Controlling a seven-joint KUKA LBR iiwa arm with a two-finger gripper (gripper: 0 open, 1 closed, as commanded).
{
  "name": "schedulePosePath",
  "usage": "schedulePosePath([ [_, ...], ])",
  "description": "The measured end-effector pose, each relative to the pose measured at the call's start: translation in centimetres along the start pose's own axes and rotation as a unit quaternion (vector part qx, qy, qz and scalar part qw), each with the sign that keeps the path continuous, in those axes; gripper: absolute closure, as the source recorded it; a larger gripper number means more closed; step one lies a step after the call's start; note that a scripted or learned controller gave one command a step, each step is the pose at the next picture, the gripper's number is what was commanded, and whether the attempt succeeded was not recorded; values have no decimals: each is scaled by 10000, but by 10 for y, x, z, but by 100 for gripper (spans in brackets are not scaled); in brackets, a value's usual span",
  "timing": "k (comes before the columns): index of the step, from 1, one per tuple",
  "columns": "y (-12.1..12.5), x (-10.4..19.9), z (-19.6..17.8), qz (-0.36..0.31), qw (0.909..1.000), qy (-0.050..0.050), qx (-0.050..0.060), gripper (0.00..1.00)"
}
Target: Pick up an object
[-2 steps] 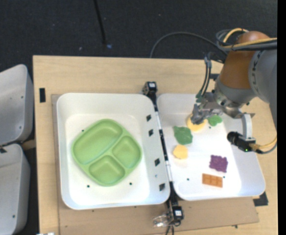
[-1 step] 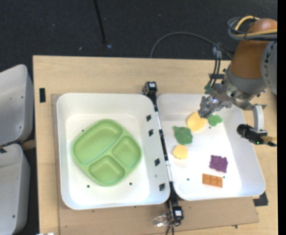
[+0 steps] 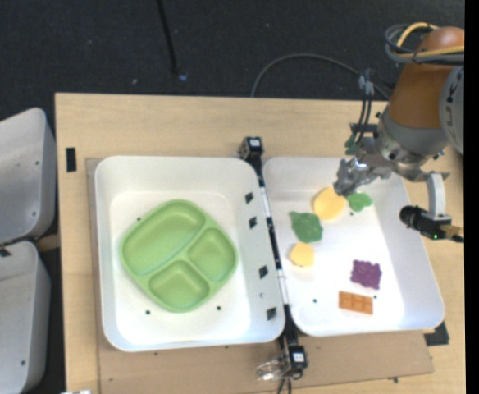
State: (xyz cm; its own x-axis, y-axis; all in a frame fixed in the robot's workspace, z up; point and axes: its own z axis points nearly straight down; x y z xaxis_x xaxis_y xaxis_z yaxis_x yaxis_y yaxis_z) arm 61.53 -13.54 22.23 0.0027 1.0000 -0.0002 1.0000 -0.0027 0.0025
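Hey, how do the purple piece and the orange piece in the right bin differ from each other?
The purple piece is squarish and bumpy-looking; the orange piece is a flatter, longer rectangle. The purple piece lies farther up the bin, the orange piece nearer the bin's front edge. Both are small, lie flat on the right bin's floor, apart from each other and away from the gripper.

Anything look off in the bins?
Nothing stands out. The green divided plastic plate lies flat, at a slant, in the left white bin; the small toy pieces sit scattered in the right white bin, with the hand above them.
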Motion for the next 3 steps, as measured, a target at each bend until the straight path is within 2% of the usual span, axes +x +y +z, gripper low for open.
schedulePosePath([
  [2, -7, 103, -24, -51, 10000, 7, 1, 100],
  [3, -1, 165, -25, -50, 10000, 6, -1, 100],
])
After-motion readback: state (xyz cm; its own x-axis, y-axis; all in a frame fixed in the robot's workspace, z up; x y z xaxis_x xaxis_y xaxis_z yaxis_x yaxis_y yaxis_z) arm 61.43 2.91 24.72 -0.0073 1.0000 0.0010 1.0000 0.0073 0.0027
